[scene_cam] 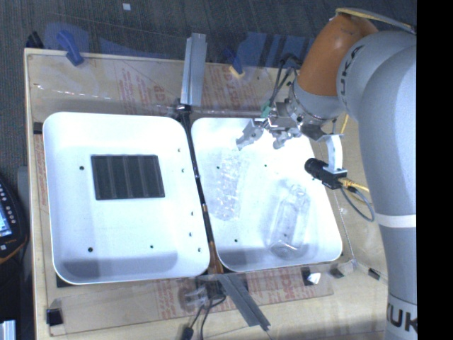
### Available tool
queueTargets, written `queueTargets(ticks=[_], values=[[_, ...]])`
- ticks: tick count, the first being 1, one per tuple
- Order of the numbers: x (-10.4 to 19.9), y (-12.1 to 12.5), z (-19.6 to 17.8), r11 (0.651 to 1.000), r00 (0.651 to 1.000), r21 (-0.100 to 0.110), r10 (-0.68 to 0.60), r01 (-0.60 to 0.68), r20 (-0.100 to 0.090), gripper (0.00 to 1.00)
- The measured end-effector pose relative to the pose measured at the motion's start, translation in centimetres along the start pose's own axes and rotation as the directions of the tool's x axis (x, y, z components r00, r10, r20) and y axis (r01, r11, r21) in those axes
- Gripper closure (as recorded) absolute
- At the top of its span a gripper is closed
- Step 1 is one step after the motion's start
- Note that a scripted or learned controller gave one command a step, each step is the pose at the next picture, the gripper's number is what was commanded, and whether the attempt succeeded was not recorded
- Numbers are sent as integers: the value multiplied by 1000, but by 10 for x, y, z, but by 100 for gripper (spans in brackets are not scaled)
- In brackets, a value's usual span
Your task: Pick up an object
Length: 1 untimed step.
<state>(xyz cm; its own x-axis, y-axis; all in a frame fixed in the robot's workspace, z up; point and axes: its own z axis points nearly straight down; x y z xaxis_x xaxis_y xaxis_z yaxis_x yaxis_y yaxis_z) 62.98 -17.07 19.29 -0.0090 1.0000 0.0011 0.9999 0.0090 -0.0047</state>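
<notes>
A clear plastic bottle (287, 222) lies lower right in the right white bin (322, 250), beside a clear ridged plastic piece (228, 184). Above them, upper centre-right, the tool (263, 136) hovers with fingers apart, empty, apparently poised to descend.

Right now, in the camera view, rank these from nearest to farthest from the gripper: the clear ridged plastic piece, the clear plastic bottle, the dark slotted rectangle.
Measured from the gripper:
1. Clear ridged plastic piece, right bin, just below-left of the gripper.
2. Clear plastic bottle, right bin, toward its near edge.
3. Dark slotted rectangle, left bin.
</notes>
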Motion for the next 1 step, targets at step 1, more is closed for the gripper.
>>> queueTargets(ticks=[1], values=[[28, -49, 54, 981, 981, 0, 195, -195, 0, 0]])
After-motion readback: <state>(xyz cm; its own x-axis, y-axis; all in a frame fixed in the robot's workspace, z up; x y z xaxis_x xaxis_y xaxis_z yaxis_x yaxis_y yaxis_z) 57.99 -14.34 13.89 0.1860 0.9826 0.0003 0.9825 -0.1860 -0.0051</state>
